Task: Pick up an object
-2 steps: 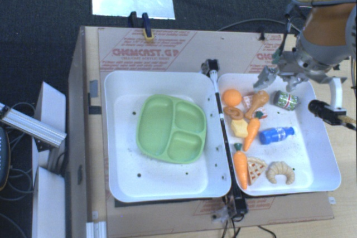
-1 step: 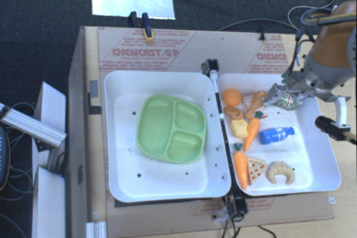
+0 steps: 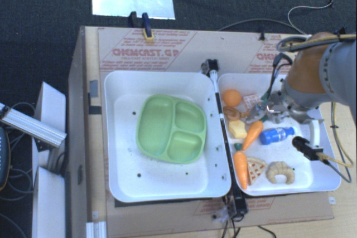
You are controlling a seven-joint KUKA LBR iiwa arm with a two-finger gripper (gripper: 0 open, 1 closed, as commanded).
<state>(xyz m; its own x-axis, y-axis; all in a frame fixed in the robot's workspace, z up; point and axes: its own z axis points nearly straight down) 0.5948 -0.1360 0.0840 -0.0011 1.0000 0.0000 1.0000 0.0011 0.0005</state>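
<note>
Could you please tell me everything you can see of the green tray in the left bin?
The green tray is pale green, looks like plastic, and is roughly square with rounded corners. It has three compartments: one large at its left, two smaller at its right. It lies flat, turned slightly, near the middle of the left bin, touching only the bin floor.

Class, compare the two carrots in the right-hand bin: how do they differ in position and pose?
The upper carrot lies on a slant, top toward the blue bottle; the lower carrot lies nearly straight along the bin's left wall. The upper one sits mid-bin beside the gripper; the lower one sits nearer the front, beside the pizza slice. Both are orange and tapered.
</note>
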